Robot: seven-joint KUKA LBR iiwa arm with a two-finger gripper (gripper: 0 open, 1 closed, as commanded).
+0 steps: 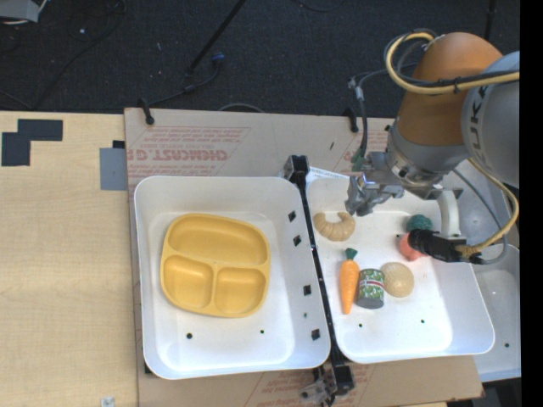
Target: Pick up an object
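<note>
Gripper (pixel 360 202) hung just over the tan croissant-shaped toy (pixel 334 225).
Couldn't tell the fingers' state; orange plastic carrot (pixel 348 283), small dark can (pixel 371 287) and beige ball (pixel 397 279) crowded nearby.

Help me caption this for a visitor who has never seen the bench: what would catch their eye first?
Probably the yellow divided tray, alone in the left bin. Next the arm's orange band at upper right, with the gripper hanging just above a croissant in the right bin. Below the croissant lie a carrot, a small can and a pale round object in a cluster.
</note>
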